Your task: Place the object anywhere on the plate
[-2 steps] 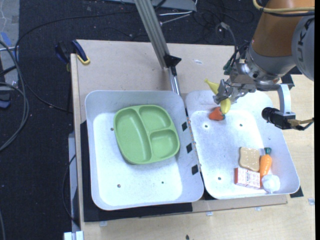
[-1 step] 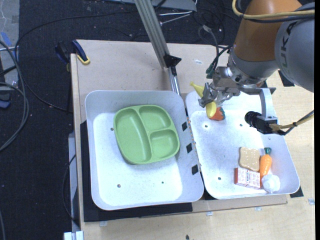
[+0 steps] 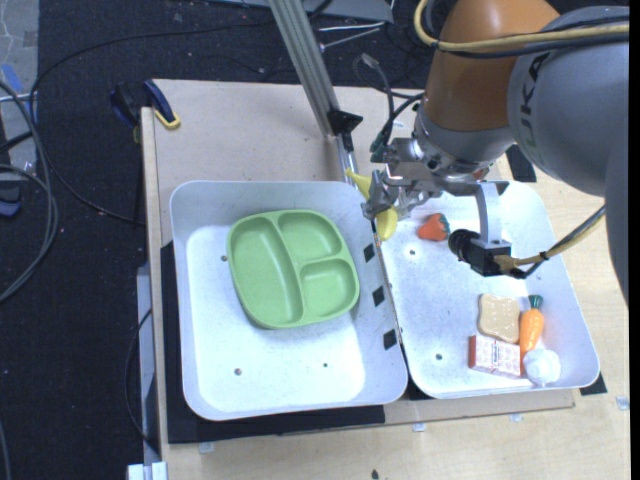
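This is a robotics lab. A wooden bench [image 3: 250,128] sits on dark floor, with loose cables [image 3: 60,148] at left. An aluminium strut [image 3: 300,38] crosses the top of the frame.

The plate [image 3: 294,268] lies in the left bin [image 3: 200,368]. In the right bin [image 3: 440,368], a bread slice [image 3: 499,318], carrot [image 3: 531,328] and wafer pack [image 3: 496,355] cluster near its front right corner; the claw [image 3: 385,208] hangs over its back left edge.

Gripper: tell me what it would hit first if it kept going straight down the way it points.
Most likely the yellow item directly under the gripper, at the right bin's left edge. Whether they already touch is unclear from this slanted view. Below that lies the bin floor; the orange-red piece sits off to the side.
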`<state>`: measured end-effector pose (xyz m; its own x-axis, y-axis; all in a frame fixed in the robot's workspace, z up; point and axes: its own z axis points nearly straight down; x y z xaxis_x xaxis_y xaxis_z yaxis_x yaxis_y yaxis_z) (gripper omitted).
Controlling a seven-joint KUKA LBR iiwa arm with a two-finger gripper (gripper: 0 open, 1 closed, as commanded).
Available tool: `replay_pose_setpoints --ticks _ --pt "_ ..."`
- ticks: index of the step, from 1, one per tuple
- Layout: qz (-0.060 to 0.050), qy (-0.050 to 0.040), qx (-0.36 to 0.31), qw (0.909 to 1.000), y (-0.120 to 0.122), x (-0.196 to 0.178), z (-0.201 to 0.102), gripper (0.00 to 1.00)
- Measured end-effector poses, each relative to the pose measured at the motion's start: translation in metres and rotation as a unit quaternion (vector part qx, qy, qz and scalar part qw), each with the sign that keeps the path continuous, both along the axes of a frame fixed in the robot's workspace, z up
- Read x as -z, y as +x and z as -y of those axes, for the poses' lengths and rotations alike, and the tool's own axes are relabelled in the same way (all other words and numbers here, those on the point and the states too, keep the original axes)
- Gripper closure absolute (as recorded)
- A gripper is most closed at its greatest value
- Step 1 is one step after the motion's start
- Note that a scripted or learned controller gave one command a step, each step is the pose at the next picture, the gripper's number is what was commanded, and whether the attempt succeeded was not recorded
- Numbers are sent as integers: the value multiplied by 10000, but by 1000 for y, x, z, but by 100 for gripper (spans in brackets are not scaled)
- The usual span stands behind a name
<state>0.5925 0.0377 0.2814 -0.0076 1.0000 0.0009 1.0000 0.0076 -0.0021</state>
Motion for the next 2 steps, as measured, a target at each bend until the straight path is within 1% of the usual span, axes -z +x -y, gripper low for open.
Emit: replay_pose_setpoints --ticks 1,2 --pt "-1 0 -1 10000 0 15 -56 100" --pt "-6 -2 4 10000 -10 31 -96 100"
